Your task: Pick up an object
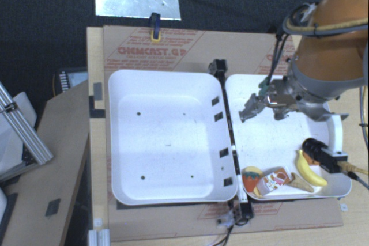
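Well left of the jaws: left bin (167,141). Hovering over bare floor of right bin (259,141); cannot tell whether jaws released or clenched. Below them, near: orange round thing (252,177), then packet (273,180), likely crinkly and slippery. Farther right: banana (308,171), light, soft-skinned, probably easiest; best taken gently across mid-curve.

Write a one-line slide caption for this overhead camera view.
The gripper hangs over the right bin, whose near edge holds a banana, a printed packet and a round orange item.
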Action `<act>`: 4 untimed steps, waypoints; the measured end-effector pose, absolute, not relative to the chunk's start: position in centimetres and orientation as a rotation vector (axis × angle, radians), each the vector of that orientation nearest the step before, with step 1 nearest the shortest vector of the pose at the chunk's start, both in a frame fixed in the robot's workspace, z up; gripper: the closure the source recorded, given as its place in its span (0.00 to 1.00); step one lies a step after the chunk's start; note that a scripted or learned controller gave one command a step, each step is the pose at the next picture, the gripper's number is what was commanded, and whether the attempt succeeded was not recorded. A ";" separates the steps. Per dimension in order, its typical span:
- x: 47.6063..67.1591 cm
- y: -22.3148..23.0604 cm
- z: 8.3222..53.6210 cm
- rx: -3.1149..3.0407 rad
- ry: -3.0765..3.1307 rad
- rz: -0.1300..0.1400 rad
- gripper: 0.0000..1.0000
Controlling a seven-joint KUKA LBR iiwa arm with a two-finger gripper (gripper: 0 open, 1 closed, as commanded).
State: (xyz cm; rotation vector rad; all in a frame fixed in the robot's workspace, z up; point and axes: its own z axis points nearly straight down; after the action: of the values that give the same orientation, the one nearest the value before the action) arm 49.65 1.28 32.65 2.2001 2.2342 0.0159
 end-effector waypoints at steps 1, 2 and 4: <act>48.9 5.1 34.9 2.209 2.231 0.008 0.00; 48.6 12.9 34.7 2.208 2.235 0.005 0.00; 60.8 2.8 36.1 2.219 2.209 0.011 0.00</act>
State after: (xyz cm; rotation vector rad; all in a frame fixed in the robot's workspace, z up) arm 60.79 2.75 36.12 2.2191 2.2089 0.0105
